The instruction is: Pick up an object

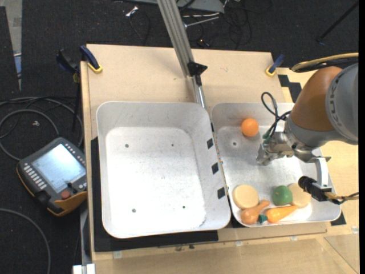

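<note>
The desk (142, 67) is a flat panel of pale, matte wood, held at its far corners by clamps with yellow and blue handles. Two shallow white bins with rounded corners sit side by side on it. The left bin (108, 153) has a speckled, scuffed floor. The right bin (225, 124) holds all the objects.

The arm enters from the right; its smooth orange band curves above a grey, rounded wrist section. The gripper (264, 157) is a grey metal assembly pointing down into the middle of the right bin, with black cable looped above it. Whether the gripper is spread or closed cannot be told from this view, and no object is seen in it.

An orange ball (249, 127), smooth and round, lies on the bin floor in the far part of the right bin, just left and far of the gripper, apart from it. The remaining objects cluster along the near wall of the right bin: a flat cream disc (246, 196); an orange pear-shaped piece (252, 213) touching its near edge; a tapered carrot-shaped piece (280, 213) lying on its side; a green round piece (281, 195) just behind the carrot; and a cream rounded piece (300, 196) to the right of the green one.

A handheld teach pendant (54, 174) with a lit screen lies on the dark floor left of the desk.
</note>
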Robot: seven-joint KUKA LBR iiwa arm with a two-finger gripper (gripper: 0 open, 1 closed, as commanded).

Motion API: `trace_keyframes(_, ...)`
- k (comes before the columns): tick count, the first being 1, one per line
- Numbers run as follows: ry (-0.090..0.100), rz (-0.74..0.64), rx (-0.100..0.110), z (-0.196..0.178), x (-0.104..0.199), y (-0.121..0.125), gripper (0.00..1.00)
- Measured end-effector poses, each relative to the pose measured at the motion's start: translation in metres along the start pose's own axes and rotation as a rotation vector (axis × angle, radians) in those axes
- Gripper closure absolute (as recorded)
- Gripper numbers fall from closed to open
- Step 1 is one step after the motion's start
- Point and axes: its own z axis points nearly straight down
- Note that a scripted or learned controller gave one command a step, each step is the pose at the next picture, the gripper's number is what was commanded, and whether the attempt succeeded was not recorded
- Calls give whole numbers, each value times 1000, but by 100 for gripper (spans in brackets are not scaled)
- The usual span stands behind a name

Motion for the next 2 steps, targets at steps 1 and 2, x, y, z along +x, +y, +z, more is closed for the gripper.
trace_keyframes(1, -1, -5, -4, -51, 5, 11, 100)
trace_keyframes(2, -2, -5, -5, -105, 5, 13, 100)
